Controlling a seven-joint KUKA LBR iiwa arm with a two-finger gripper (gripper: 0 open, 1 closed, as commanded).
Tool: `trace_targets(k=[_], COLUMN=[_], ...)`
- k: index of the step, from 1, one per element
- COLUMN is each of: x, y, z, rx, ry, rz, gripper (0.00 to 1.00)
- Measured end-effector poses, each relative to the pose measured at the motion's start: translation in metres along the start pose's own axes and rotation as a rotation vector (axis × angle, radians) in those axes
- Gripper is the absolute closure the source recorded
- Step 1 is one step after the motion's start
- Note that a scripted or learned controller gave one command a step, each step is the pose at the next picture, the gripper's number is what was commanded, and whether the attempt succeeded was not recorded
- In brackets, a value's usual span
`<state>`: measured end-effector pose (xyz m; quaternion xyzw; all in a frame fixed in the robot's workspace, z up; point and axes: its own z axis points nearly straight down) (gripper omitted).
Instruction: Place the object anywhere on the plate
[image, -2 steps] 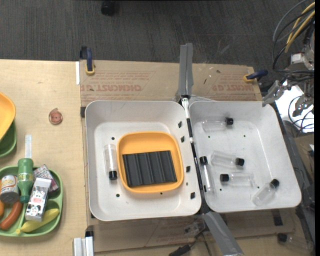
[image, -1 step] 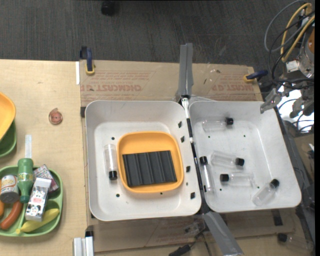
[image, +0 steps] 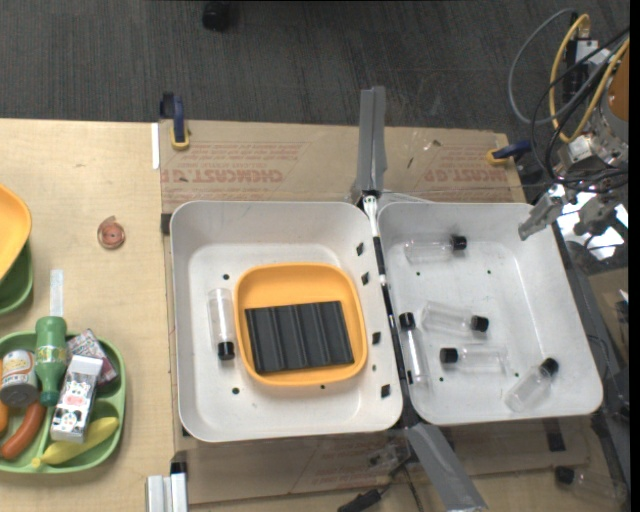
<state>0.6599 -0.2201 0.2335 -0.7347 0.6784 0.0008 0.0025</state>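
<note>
Heads up, your gripper (image: 556, 212) is half tangled in cables at the frame edge, fingers too small to read, and the clear vials (image: 437, 248) beside it barely show.

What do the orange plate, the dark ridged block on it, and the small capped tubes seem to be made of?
The orange square plate looks like smooth moulded plastic, with an even colour and soft sheen. The dark grey ridged block appears matte, perhaps rubber or foam; the view cannot settle it. The small clear tubes with black caps, such as one in the right bin, look like transparent plastic or glass, since the white bin shows through them.
</note>
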Motion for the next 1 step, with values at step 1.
trace_targets(k=[1], x=[-0.0081], y=[-0.0006], z=[0.0030], rx=[-0.001], ry=[-0.001], rz=[-0.284], gripper=[0.00])
